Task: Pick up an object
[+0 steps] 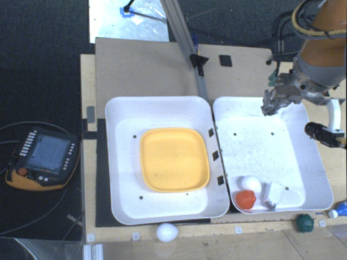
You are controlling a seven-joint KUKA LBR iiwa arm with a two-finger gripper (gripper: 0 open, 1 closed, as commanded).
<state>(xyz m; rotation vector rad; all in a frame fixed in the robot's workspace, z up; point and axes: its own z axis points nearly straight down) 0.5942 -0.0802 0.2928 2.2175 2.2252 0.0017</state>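
My arm [320,31] hangs over the right bin [271,145] at its one o'clock corner. My pincer [270,106] carries nothing; its spread I cannot tell. I judge I'm approaching: the orange-red object [246,200] lies at seven o'clock, needing descent there.

The gripper [269,108] was held over the far part of the right bin [312,161], near its back wall. Toward the near edge from it, in that bin's near left corner, a ball [250,183], a tomato-like piece [245,200] and a small block [272,194] were grouped close together. To the gripper's left, the left bin [122,145] was set, with a square plate [175,159] laid in its middle. An egg-shaped object [167,232] was placed on the bench before the left bin. Far left of the gripper, beyond the bench, a teach pendant [42,162] was laid.
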